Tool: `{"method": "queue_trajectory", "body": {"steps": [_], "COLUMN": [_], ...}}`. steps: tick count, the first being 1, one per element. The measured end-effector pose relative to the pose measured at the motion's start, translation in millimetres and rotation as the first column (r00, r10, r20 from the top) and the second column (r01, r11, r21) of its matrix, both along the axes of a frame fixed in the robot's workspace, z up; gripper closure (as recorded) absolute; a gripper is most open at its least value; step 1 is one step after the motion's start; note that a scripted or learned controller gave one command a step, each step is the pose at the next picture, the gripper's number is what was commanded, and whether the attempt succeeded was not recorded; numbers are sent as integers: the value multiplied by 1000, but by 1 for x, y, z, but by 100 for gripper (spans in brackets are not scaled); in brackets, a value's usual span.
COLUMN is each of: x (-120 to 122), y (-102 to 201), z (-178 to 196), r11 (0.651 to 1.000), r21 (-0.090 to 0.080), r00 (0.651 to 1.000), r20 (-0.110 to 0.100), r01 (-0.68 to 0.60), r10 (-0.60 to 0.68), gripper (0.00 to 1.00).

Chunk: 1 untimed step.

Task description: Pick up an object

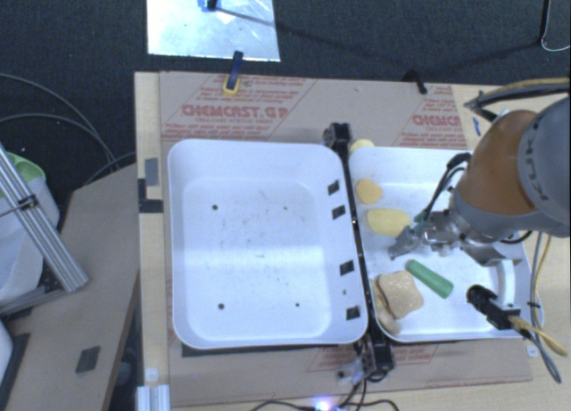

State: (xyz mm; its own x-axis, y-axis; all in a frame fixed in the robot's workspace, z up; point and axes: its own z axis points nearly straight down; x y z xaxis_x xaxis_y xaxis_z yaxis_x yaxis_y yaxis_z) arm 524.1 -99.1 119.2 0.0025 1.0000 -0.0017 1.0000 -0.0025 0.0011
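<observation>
Green stick (430, 278) lies diagonal, upper-left to lower-right, below end effector (412, 242).

A flat desk (147, 115) of pale wood is carrying everything here. A brown cardboard sheet printed with red lettering (268, 102) is lying directly on its top and covering most of it. Two shallow white plastic bins are sitting side by side on that sheet, touching along their inner edges: the left bin (183, 168) and the right bin (428, 158). A small blue and yellow clamp (234, 73) is gripping the far edge of the desk. A black strip with small clips (350, 240) is running along the seam between the two bins.
</observation>
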Motion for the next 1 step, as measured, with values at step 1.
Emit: {"method": "queue_trajectory", "body": {"steps": [1], "x": [31], "y": [-28], "z": [-19], "r11": [1000], "r21": [0], "r00": [1000], "r20": [2], "r01": [-2], "r10": [2], "gripper": [0]}}
